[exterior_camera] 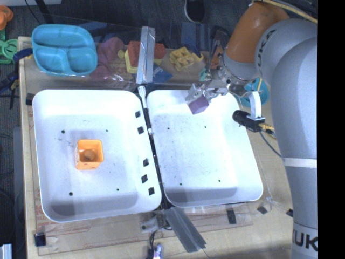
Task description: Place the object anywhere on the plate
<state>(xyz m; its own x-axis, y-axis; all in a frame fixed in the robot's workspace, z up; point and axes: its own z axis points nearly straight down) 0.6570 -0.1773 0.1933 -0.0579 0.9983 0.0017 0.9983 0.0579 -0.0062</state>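
Your gripper (200, 97) hangs over the far edge of the right bin (245, 185), near its back wall, with a small purple block (198, 104) at its tip. The block looks pinched between the fingers and lifted clear of the bin floor, tilted. The grey arm (291, 69) with its orange band (249, 28) comes in from your right. Across the divider, the left bin (48, 198) has an orange cup-like piece (89, 154) on its floor, well apart from the gripper. The blue sectioned plate (63, 49) sits on the bench behind the left bin, beyond its back wall.
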